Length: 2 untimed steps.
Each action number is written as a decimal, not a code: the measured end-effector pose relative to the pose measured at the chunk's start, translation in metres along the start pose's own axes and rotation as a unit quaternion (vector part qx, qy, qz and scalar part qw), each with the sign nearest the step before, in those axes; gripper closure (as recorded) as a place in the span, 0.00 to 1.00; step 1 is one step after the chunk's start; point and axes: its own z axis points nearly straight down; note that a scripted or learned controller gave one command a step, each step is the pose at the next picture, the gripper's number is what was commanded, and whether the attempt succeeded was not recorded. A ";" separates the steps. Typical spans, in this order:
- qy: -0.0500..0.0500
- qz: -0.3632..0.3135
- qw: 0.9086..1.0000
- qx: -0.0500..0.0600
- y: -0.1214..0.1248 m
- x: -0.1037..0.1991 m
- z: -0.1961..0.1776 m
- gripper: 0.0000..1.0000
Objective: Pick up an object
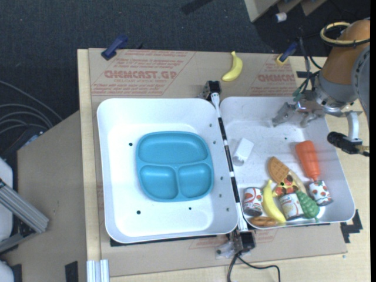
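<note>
Nothing is being held yet: the gripper (292, 114), fingers apparently spread, is being positioned over the far end of the right bin (346, 204), while the carrot (308, 159), banana (270, 201) and cans (253, 201) are being left untouched nearer.

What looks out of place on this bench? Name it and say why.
A yellow banana lies on the bench board behind the bins, outside both, while the other toy foods sit piled in the right bin. The blue tray sits slightly askew in the left bin.
</note>
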 end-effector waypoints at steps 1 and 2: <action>-0.008 -0.001 1.000 -0.005 0.000 -0.003 -0.010 1.00; -0.003 -0.001 1.000 -0.002 0.000 0.000 -0.009 0.00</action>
